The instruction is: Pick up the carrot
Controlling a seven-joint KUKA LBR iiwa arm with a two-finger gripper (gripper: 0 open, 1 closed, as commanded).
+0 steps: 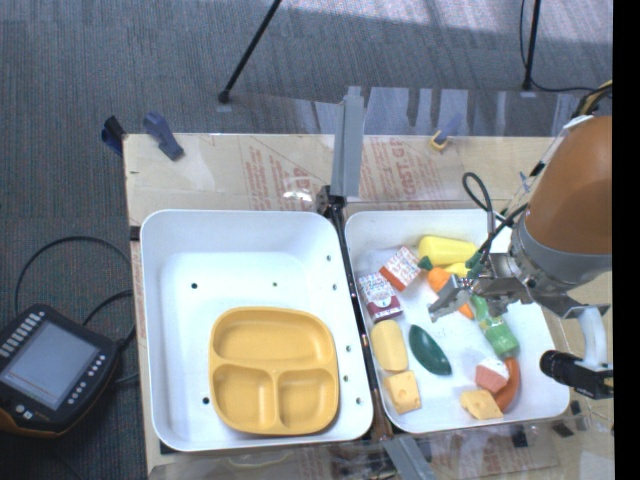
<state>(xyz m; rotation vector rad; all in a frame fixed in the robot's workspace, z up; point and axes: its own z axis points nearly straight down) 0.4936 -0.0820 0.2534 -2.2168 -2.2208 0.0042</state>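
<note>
The carrot [440,278] is a small orange piece with a green top. It lies in the right bin [552,388], near its middle, just below a yellow corn-like piece [447,249]. My gripper [458,297] hangs directly over the carrot's lower end and hides part of it. A bit of orange shows on the far side of the gripper. The grey arm with its orange band [582,183] comes in from the right.
Crowded around the carrot are two red-and-white packets [400,266], a yellow cylinder [389,345], a dark green piece [429,349], a green bottle [497,334], cheese blocks [403,391] and a sausage [510,388]. The left bin [240,243] holds a yellow divided tray [275,371].
</note>
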